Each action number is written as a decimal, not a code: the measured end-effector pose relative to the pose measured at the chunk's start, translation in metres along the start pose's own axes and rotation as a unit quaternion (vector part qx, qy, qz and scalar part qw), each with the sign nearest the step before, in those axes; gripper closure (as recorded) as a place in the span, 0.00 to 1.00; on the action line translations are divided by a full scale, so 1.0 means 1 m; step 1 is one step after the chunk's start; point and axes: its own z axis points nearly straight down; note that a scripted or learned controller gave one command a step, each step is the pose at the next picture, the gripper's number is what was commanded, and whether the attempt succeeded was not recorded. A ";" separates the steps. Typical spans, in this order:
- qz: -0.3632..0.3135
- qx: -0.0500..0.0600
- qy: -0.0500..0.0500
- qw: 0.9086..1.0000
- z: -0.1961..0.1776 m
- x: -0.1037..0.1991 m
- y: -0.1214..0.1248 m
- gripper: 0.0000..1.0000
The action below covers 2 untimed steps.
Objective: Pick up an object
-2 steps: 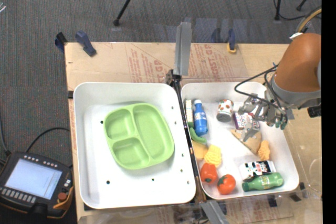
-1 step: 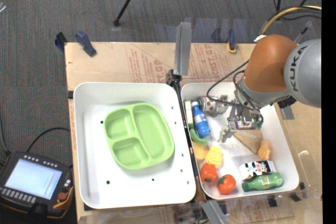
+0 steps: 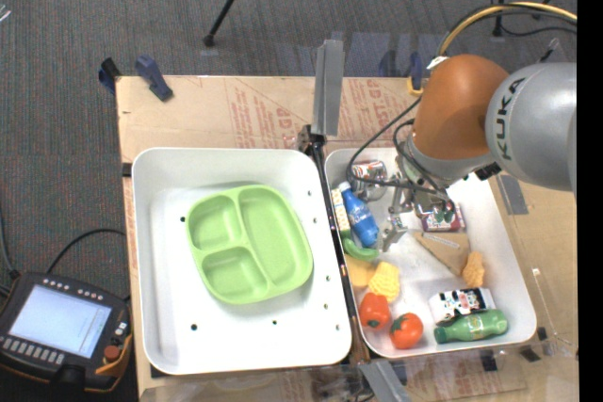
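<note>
tomato point(image 3: 407, 329) and green bottle point(image 3: 471, 327) nearest, at right bin point(image 3: 520, 282) front | gripper point(image 3: 394, 226) just right of blue bottle point(image 3: 360, 217), by that bin's left wall | jaws: state cannot be told | bottle likely light, stiff, slick; grip mid-body across its width

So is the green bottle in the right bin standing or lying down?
Lying down: the green bottle rests on its side along the right bin's front edge, beside a small carton.
</note>
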 end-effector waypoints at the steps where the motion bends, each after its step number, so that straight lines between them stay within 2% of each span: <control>1: 0.066 -0.002 -0.010 0.998 -0.001 0.058 0.006 0.00; 2: 0.123 -0.002 -0.020 0.992 -0.005 0.132 0.014 0.00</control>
